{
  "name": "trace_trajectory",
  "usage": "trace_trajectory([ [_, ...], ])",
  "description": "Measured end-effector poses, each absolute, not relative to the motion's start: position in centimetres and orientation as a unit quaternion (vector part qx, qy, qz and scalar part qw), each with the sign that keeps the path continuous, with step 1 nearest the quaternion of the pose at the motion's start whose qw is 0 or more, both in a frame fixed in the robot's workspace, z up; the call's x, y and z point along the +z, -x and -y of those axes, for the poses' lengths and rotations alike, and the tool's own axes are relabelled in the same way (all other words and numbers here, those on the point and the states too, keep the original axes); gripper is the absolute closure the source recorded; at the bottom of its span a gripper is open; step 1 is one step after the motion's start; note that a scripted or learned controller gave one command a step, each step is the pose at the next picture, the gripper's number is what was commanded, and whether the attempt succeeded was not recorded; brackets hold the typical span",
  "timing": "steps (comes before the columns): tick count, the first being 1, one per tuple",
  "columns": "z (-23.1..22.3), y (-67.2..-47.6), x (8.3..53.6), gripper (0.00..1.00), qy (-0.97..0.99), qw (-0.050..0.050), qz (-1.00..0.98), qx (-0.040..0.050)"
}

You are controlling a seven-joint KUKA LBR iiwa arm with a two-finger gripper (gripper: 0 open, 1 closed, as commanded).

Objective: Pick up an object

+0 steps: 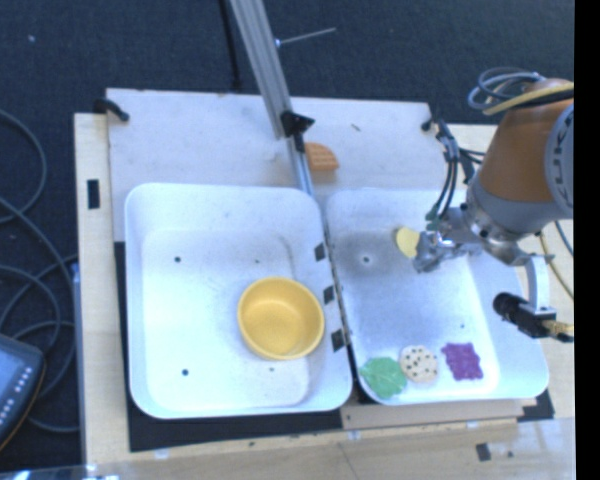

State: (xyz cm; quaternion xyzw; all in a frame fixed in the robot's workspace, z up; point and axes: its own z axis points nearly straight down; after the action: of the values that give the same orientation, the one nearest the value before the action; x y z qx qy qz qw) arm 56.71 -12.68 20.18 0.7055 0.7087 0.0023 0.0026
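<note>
While the hand [427,252] hangs beside the small yellow piece [408,240] in the right bin [500,368], we cannot tell its grip; so near the wall, we might nudge it away.

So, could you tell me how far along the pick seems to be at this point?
Done: the gripper has reached into the right bin, right beside a small yellow piece. In hand: nothing visibly held, and contact with that piece is unclear. Left: gripping and lifting something; the green, spotted and purple pieces and the yellow bowl lie untouched.
</note>
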Motion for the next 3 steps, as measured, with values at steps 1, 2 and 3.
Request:
trace_trajectory([
  [1, 12.6, -56.7, 26.6, 1.00, -0.705, 0.004, -0.709, 0.0029],
  [2, 8.6, -58.2, 26.5, 1.00, -0.705, 0.001, -0.709, 0.0010],
  [3, 4.2, -59.4, 25.1, 1.00, -0.706, 0.000, -0.709, -0.0007],
])
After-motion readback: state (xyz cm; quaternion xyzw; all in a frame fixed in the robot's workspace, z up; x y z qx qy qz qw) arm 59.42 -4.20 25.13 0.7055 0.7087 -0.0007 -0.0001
